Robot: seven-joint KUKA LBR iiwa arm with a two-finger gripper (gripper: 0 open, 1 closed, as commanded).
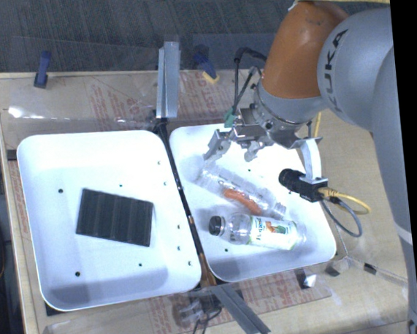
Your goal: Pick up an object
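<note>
While the left bin (39, 160) holds a dark ribbed panel (115, 217), the right bin (192, 146) holds a clear bottle (255, 229) and a clear packet (240, 189). Above the packet, the hand (237, 146) hangs open, gripping nothing; packet contents are unclear.

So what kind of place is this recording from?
Probably a robot lab's bin-picking bench: two shallow white bins side by side on a bench, a grey-and-orange arm reaching in, and clamps and cables along the edges.
</note>
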